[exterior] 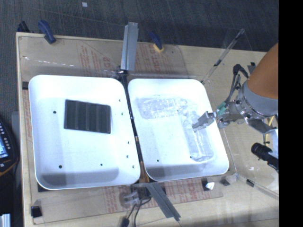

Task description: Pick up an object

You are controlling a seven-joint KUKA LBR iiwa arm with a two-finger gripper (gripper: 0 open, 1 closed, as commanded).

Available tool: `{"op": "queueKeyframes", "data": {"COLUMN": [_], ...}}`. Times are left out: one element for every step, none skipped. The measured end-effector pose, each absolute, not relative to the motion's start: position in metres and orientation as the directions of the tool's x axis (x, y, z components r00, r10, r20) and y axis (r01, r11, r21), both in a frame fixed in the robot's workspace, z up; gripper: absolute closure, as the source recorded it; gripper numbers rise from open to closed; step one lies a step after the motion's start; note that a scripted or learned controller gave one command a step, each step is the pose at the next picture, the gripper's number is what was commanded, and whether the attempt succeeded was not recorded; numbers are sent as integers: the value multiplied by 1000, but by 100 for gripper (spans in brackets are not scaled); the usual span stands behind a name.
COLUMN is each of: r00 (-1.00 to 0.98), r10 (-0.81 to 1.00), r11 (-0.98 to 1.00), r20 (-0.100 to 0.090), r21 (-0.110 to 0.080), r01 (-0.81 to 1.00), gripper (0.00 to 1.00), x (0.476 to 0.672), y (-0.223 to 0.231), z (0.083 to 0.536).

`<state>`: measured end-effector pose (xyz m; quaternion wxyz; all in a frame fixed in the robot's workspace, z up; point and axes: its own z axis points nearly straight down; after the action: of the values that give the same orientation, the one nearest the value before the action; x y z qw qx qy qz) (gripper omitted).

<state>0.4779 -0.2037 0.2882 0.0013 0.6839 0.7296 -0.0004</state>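
Rightward, at about three o'clock over the right bin (142, 164), the gripper (204, 120) hangs above two clear plastic bottles (163, 107) lying inside, its grip impossible to make out, while the left bin (42, 174) holds a dark ribbed block (87, 117).

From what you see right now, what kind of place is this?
Probably a robotics lab test bench: two shallow white plastic bins sit side by side on a clamped wooden board, and a grey robot arm's claw reaches over the right one.
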Motion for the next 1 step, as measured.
{"op": "queueKeyframes", "data": {"r00": [-133], "r10": [991], "r11": [133], "r20": [2], "r21": [-3], "r01": [991], "gripper": [0], "x": [492], "y": [-209], "z": [269]}}
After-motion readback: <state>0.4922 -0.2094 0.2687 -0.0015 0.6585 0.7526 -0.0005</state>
